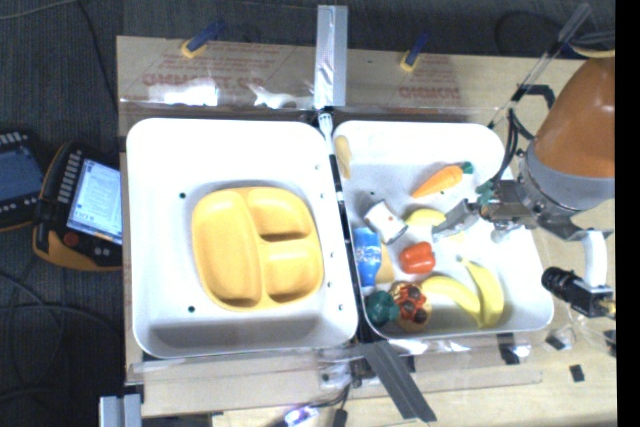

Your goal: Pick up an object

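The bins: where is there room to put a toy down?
Left bin: bare white all around the yellow tray. Right bin: bare along the far wall above the carrot. Crowded near the front, around the bananas and red pepper.

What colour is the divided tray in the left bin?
Yellow: the divided plastic tray in the left white bin, seen in the camera view.

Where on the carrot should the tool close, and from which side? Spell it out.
Grip the carrot across its orange middle, coming from above. It lies flat and alone on the right bin floor, slanting from its narrow tip up to its green top, so the tool should probably straddle it crosswise. Both long sides look clear of the neighbouring toys.
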Tool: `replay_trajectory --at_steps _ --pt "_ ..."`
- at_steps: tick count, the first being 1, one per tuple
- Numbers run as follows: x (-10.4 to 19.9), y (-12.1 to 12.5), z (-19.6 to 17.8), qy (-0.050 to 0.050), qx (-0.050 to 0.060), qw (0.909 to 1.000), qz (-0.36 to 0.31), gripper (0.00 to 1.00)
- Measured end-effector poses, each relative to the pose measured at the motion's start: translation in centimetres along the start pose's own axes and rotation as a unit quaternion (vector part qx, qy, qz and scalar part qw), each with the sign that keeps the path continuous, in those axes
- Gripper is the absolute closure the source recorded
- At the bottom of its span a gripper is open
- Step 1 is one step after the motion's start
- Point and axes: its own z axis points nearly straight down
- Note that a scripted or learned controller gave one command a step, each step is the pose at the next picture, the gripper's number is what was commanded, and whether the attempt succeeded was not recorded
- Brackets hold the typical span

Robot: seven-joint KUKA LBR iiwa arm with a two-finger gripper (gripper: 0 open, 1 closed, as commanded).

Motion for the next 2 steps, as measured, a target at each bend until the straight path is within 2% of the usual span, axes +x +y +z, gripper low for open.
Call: replay_trajectory --at_steps 1,2 --pt "-2.3 7.1 8.0 -0.001 0.0 0.9996 -0.029 0.0" --pt "-1.9 11.1 12.8 -0.004 -0.007 0.998 -0.062 0.0"
